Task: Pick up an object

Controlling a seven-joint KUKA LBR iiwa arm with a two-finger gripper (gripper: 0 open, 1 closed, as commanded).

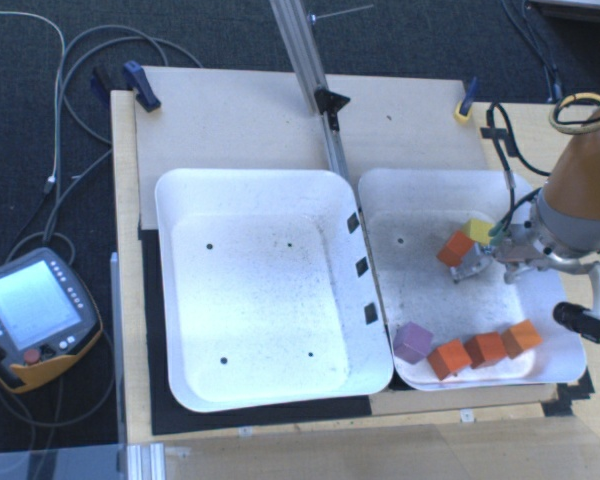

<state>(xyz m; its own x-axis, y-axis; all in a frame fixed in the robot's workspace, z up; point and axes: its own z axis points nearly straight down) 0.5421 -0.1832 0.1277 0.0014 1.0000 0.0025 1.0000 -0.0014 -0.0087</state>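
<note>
In the right bin [420, 218] an orange-red block [454, 248] and a yellow block [479, 233] lie close together near the middle. My gripper [472, 265] reaches in from the right and sits low, right against the lower right side of the orange-red block. Whether it holds the block cannot be made out. Along the bin's front rim lie a purple block [413, 342] and three orange blocks [446, 358] [487, 349] [523, 337] in a row.
The left bin [180, 208] stands beside the right one, with black clips [361, 266] on the shared rim. A metal pole [305, 48] slants up from between the bins. A teach pendant [35, 313] lies on the floor at left.
</note>
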